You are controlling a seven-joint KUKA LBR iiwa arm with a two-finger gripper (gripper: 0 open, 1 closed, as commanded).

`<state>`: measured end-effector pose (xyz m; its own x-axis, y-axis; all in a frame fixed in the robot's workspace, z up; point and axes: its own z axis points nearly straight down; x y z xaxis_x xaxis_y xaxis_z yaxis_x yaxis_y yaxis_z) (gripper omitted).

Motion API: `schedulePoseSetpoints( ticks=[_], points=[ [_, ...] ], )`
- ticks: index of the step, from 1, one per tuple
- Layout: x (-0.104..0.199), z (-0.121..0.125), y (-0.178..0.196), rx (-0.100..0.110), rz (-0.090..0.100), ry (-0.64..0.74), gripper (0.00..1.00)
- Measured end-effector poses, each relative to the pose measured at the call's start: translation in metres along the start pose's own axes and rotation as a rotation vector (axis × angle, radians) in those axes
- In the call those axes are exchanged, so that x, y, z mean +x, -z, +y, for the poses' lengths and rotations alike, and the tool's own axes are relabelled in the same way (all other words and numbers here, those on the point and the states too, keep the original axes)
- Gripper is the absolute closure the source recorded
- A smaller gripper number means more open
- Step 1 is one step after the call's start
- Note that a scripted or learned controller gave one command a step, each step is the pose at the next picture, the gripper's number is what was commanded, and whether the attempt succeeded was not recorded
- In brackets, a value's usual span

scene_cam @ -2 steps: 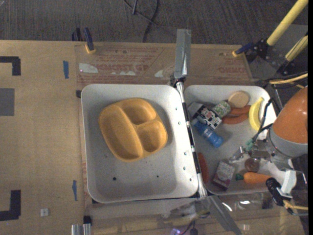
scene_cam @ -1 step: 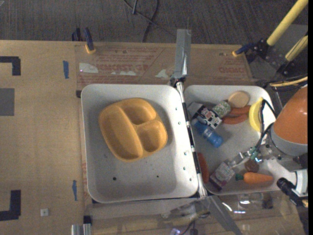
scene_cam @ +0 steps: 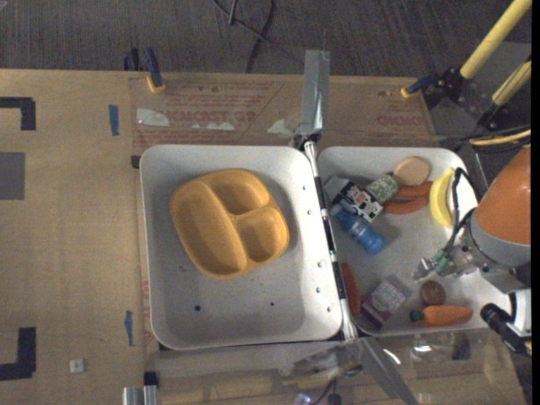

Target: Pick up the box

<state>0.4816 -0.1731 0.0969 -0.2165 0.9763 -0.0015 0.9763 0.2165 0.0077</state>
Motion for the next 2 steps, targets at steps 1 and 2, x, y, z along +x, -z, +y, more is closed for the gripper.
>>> schedulePoseSetpoints(
  ticks=[1, 2],
  points=[
    [0.067, 0.049, -0.009, -0.003, -0.003, -0.118, 1.0],
    [-0.019, 0.065, -0.009, -0.001, -0.003, -0.429, 1.0]
  ],
)
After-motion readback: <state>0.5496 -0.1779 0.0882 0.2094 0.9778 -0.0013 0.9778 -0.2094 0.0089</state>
